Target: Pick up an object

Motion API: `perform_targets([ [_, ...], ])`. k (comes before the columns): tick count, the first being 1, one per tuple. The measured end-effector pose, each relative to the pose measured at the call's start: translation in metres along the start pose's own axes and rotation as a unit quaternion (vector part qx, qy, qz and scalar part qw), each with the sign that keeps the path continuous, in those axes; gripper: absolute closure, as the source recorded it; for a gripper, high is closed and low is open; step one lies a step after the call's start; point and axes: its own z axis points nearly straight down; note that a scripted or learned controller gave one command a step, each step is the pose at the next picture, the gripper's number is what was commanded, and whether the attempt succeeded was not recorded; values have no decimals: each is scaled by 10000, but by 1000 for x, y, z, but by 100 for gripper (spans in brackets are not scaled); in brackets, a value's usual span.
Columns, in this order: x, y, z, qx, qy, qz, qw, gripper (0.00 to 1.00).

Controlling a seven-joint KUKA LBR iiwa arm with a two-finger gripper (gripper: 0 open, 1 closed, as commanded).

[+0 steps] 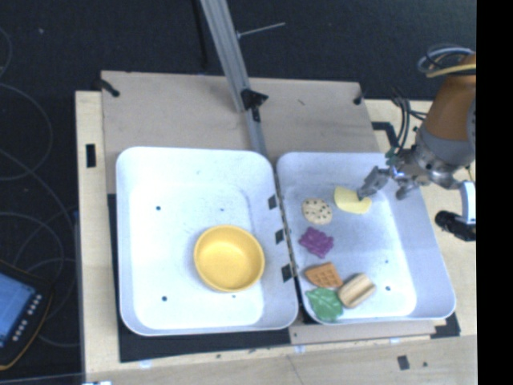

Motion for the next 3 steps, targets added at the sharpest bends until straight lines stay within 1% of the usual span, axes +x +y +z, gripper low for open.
perform_targets([
  [1,-1,-1,53,-4,-2,10,10000,0],
  [2,-2,1,38,-42,-7,12,10000,100],
  [3,-6,-6,-23,-61,0,4,10000,100],
])
